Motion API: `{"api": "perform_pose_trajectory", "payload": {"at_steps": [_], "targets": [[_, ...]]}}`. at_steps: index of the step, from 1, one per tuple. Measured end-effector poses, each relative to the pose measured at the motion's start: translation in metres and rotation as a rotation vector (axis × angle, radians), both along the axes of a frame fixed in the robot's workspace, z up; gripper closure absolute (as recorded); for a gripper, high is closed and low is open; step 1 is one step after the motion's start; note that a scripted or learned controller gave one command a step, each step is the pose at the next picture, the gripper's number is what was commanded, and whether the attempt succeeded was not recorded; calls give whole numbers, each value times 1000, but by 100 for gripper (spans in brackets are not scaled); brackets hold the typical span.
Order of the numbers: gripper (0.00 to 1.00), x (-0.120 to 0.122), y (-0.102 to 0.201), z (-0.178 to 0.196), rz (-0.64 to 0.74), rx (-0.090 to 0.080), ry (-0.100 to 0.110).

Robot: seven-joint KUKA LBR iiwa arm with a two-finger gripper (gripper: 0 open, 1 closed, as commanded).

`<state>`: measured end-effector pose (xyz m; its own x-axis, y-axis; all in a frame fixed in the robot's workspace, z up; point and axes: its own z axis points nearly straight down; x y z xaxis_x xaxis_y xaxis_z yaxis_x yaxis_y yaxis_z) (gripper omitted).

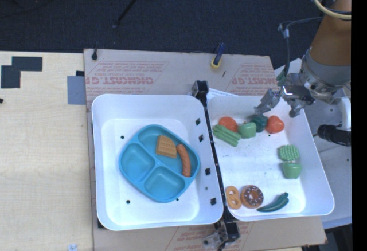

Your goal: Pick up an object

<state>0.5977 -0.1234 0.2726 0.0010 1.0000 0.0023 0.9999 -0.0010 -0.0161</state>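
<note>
My gripper (278, 109) hangs over the far part of the right bin (321, 187), its two fingers spread open with nothing between them. Just below it lie a red toy (276, 124) and a dark teal toy (260, 122). To their left are a green piece (248, 129), an orange-red tomato (227, 124) and a long green vegetable (226, 136). Further forward sit a green corn cob (288, 152), a green pepper (291, 170), a pretzel (231, 197), a chocolate donut (252, 196) and a dark green chilli (274, 203).
The left bin (106, 129) holds a blue divided plate (137, 165) with a waffle (166, 146) and a sausage (184, 159) on it. A black divider (207, 146) runs between the bins. Cardboard (143, 75) lies behind them.
</note>
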Motion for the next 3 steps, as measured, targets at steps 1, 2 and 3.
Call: {"api": "perform_pose_trajectory", "payload": {"at_steps": [1, 2, 3], "targets": [[0, 2, 0, 8, 2, -2, -13], [0, 12, 1, -47, 2, -1, -10], [0, 11, -3, -111, 1, -1, -6]]}}
